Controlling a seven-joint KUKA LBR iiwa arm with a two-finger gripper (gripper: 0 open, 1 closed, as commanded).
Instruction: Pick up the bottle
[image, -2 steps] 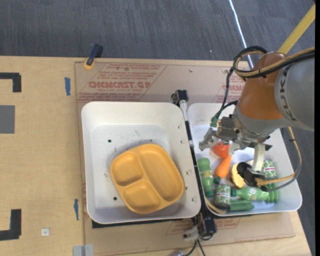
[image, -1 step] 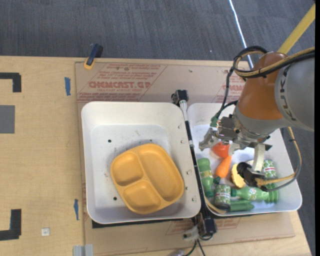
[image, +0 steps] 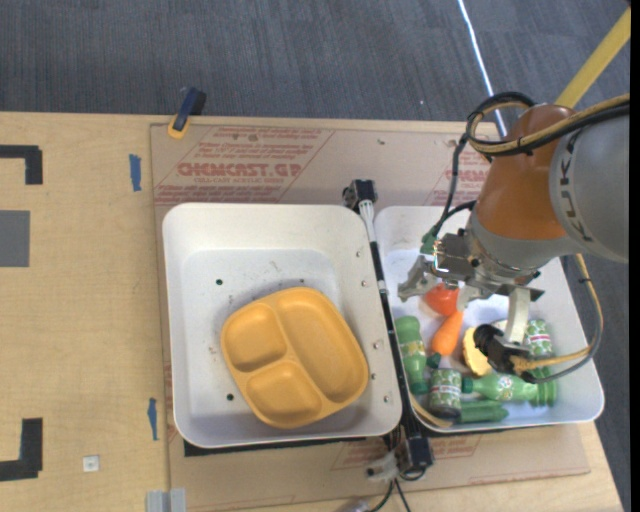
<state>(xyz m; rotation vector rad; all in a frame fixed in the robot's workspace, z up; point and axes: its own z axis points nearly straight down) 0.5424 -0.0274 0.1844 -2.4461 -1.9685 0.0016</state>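
Several green bottles lie in the right bin (image: 590, 395). One bottle (image: 409, 345) lies along the bin's left wall. Another (image: 505, 390) lies across the front. A third (image: 537, 338) sits by the right side, partly behind the robot's wrist parts. My gripper (image: 455, 288) hangs low over the middle of this bin, above an orange-red thing (image: 440, 298) and an orange carrot-like piece (image: 450, 332). It stands just right of the left-wall bottle, and I see no bottle in its grasp. The arm's orange band and grey body hide the bin's back right part.
The left bin (image: 190, 300) holds a yellow divided plate (image: 293, 355). A yellow piece (image: 473, 360) lies among the bottles near the front. A black clamp (image: 360, 192) sits on the divider between the bins. Cardboard surrounds both bins.
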